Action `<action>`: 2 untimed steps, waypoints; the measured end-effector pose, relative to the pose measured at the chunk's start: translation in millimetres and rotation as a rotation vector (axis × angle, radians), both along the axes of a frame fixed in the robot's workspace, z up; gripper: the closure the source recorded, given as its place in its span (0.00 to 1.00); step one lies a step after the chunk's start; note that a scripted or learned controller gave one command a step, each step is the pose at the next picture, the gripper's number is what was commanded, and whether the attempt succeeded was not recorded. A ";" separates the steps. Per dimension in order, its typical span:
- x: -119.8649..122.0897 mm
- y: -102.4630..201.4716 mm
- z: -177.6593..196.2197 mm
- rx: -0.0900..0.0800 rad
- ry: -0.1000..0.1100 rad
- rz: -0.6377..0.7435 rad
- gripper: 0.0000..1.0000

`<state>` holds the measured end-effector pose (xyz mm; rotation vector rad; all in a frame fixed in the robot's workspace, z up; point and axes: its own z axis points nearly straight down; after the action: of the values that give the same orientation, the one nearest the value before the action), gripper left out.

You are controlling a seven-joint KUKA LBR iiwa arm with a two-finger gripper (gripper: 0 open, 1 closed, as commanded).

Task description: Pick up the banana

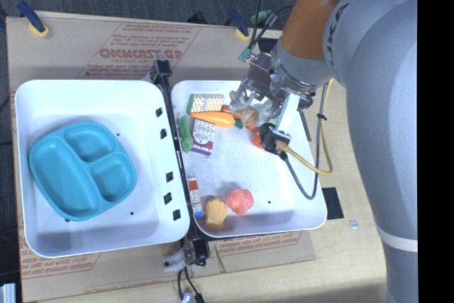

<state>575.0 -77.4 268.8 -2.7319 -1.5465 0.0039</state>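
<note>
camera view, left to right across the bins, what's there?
Blue divided plate in the left bin → green item at the right bin's left wall → carrot → pink toy → gripper.

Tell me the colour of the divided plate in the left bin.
Light blue; the divided plate shows plainly in the camera view.

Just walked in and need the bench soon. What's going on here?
The arm reaches into the right bin, with its gripper low over the toy food at the far end, beside a carrot. I can't pick out a banana, or anything held. A blue divided plate sits in the left bin.
</note>
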 end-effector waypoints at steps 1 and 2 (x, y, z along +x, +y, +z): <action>22.0 120.3 -23.8 0.001 0.002 0.013 1.00; -98.9 44.8 55.8 0.000 0.001 0.198 1.00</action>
<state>476.1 -32.7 324.6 -2.5654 -1.8082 0.0059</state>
